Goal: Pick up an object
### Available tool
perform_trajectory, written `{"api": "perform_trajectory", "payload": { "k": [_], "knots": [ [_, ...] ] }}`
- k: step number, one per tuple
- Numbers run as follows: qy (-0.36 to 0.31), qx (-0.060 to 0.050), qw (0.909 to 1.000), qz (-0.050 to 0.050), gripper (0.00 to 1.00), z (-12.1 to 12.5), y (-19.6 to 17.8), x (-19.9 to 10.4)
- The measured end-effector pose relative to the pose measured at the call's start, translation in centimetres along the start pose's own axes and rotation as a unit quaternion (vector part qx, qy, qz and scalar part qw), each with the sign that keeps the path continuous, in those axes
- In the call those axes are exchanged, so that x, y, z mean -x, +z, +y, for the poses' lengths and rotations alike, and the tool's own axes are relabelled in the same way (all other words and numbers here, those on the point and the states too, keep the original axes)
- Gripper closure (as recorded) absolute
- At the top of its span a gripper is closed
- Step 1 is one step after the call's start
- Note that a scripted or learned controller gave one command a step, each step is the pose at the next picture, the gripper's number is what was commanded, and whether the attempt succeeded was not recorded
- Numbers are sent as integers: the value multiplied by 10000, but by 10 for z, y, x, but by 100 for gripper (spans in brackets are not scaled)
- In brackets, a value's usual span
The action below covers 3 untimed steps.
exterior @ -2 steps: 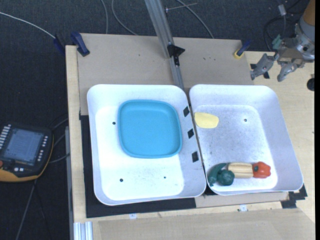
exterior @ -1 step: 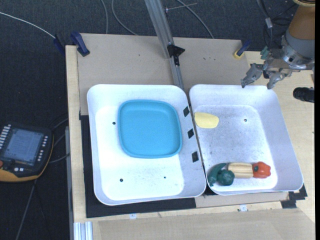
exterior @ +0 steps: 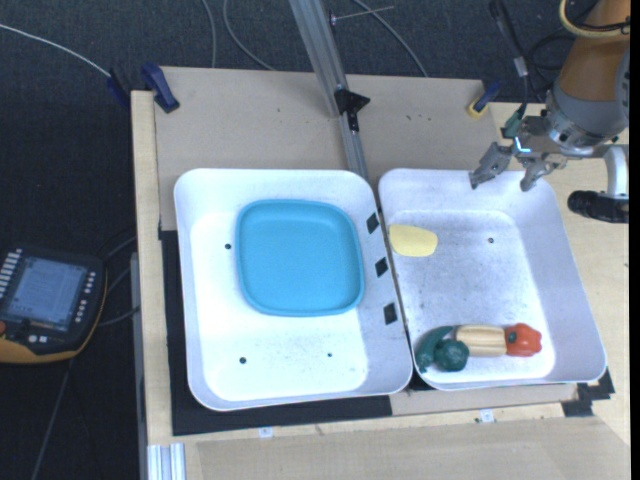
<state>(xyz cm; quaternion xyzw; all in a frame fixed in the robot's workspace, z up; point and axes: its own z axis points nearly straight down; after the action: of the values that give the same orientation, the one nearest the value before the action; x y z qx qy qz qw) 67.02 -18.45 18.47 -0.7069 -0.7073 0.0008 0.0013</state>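
Note:
My gripper (exterior: pixel 511 173) hangs over the far rim of the right bin (exterior: pixel 575 268), open, with nothing between its fingers. A yellow lemon-shaped piece (exterior: pixel 412 240) lies in the right bin's far left part, well to the left of the gripper. Along that bin's near edge lie a dark green round object (exterior: pixel 443 353), a tan stick-shaped piece (exterior: pixel 482 340) and a red tomato-like object (exterior: pixel 522 340), side by side. A blue square plate (exterior: pixel 299 257) rests in the left bin (exterior: pixel 205 308).
A metal pole (exterior: pixel 325 53) slants down from the top to the gap between the bins. A tablet pendant (exterior: pixel 45 298) lies left of the bench. Cables run across the dark floor behind. Blue clamps (exterior: pixel 158 86) grip the bench's far corners.

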Motion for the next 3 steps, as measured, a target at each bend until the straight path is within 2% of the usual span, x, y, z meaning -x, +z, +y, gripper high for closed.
{"api": "perform_trajectory", "payload": {
  "k": [1,2,3],
  "knots": [
    [4,-9,10000,2,0,0,61,6],
    [-2,27,10000,-8,100,2,46,6],
    [2,42,10000,-10,100,1,-17,9]
  ]
}}
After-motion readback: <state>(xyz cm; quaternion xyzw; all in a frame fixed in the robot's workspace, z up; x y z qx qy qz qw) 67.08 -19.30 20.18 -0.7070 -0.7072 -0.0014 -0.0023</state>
